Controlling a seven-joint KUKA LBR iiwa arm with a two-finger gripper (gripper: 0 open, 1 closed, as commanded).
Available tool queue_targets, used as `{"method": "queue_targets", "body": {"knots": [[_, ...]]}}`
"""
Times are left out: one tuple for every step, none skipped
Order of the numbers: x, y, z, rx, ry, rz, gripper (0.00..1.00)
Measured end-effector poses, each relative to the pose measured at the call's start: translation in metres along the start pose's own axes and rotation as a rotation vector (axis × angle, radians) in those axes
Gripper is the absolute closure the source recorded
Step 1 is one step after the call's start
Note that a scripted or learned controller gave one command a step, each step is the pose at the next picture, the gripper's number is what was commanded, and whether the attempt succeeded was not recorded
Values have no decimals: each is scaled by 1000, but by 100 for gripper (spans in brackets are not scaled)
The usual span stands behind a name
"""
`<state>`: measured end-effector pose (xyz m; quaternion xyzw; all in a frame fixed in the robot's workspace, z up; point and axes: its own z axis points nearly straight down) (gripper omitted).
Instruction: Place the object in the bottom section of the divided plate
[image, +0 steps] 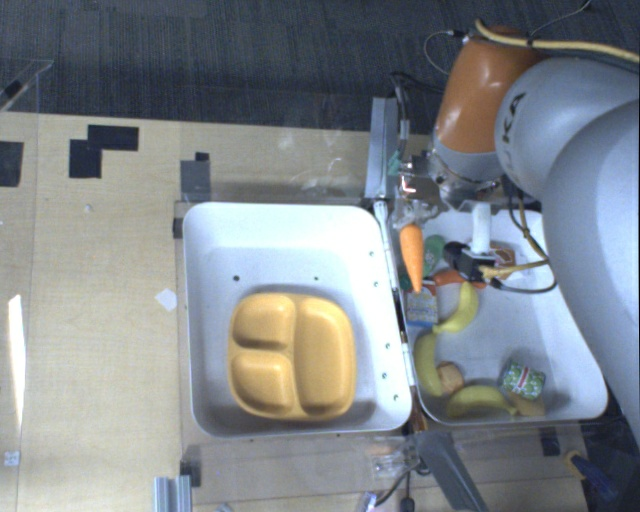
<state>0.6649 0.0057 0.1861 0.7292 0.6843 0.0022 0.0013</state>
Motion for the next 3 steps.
{"method": "queue_targets", "body": {"knots": [[100,-20,0,1,1,99,100],[156,-110,13,3,1,-119,100],[155,-110,12,3,1,-118,0]]}}
